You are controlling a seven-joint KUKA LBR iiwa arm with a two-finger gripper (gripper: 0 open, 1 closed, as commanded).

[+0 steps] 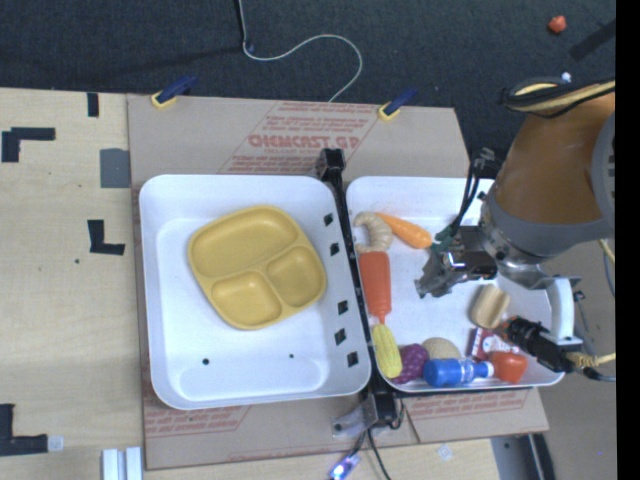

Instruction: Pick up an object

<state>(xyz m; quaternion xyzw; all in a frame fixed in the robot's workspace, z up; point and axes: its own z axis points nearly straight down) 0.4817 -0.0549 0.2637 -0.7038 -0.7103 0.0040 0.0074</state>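
On my feed the left bin (pixel 170 368) held one thing, a yellow tray (pixel 258 266) with three sections, lying a little above the bin's middle and turned at an angle. A few small dark specks dotted the white floor below it.

The right bin (pixel 440 193) carried the clutter. Along its nine o'clock wall lay a sausage (pixel 376 283), long and orange-red, pointing from twelve to six. At its twelve o'clock end sat a pale knobbly piece (pixel 375 230), and just to the three o'clock side of that a carrot (pixel 406 231), orange and tapered, lying aslant. Below the sausage lay a corn cob (pixel 386 348), yellow, touching purple grapes (pixel 412 359). Along the six o'clock wall I saw a blue bottle (pixel 452 372) on its side with a white cap end, a tan rounded item (pixel 440 349) just above it, and a red piece (pixel 509 367) at the five o'clock corner. A beige cylinder (pixel 489 306) lay tilted near the three o'clock wall.

The gripper (pixel 437 278) hung over the bin's middle, over bare white floor, between the sausage and the beige cylinder and touching neither. I could not tell how the hand stood; nothing showed in its grasp. The objects all lay in the bin.
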